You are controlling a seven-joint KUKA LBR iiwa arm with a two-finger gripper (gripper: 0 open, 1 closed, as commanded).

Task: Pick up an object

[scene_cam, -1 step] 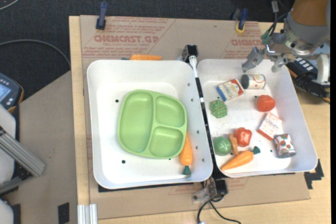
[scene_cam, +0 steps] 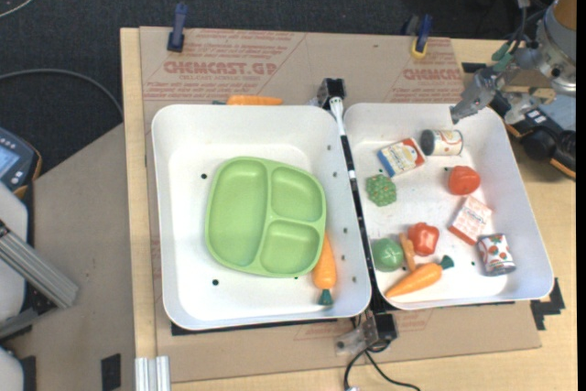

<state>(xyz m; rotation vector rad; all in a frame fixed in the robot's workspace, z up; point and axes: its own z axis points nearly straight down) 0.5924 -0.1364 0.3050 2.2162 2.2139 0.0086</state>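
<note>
The gripper (scene_cam: 469, 101) hovered at upper right of the frame, over the right bin's (scene_cam: 526, 197) upper rim; its opening could not be determined. The nearest object, a small can (scene_cam: 443, 142), lay just below-left, long axis horizontal.

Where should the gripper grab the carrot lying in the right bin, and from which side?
Take the carrot across its thick orange middle, coming straight down from above. It lies flat and slanted, green top toward the upper right, so set the fingers across its long axis. The red pepper sits close above.

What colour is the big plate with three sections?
The plate is light green, seen plainly in the camera view, lying in the left bin.
</note>
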